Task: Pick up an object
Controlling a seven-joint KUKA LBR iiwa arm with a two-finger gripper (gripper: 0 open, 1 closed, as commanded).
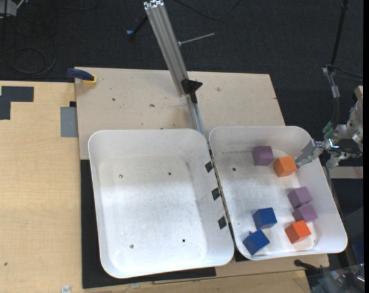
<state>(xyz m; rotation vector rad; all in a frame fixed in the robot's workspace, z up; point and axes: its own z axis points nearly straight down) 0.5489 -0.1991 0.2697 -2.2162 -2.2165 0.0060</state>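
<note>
Orange cube (284, 166): small, matte, I see it at 1 o'clock in the right bin (331, 237), touching a grey finger tip.
Gripper (319, 148): at the bin's 2 o'clock rim; honestly can't tell how wide the jaws are or whether they hold anything.
Right bin: three purple cubes, two blue, a second orange.
Left bin (105, 157): white, speckled.
Bench (135, 102): pale wood; dark floor behind.

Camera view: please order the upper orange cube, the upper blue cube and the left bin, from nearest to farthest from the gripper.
From the gripper:
1. Upper orange cube, right beside it, in the right bin.
2. Upper blue cube, lower in the same bin.
3. Left bin, beyond the divider.
</note>
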